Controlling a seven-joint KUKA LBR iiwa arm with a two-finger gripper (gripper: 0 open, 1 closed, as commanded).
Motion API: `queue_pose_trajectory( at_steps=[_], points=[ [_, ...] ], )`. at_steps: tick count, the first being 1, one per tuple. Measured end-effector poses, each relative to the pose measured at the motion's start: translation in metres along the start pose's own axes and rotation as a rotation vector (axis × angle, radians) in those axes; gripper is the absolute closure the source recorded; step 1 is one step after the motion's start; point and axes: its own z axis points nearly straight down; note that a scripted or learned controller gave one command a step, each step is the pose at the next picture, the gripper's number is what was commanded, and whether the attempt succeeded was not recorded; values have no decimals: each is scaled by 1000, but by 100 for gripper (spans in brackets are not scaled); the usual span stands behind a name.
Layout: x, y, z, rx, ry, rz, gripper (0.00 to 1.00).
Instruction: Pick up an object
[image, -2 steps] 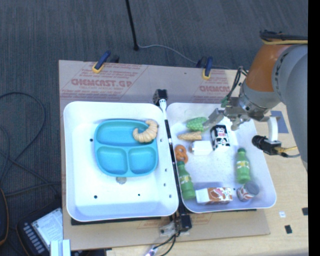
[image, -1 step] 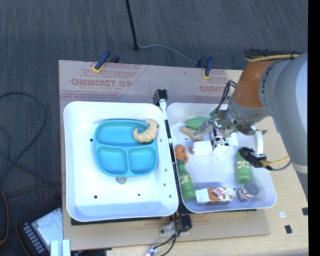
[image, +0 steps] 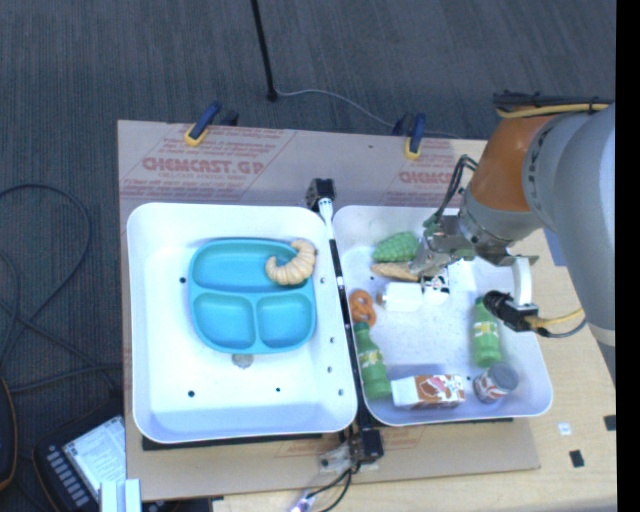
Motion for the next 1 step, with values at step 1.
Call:
queue_pose_trajectory(
  at_steps=[1],
  points=[
    [0, -1, 1, 3, 0, 0, 0]
  ],
)
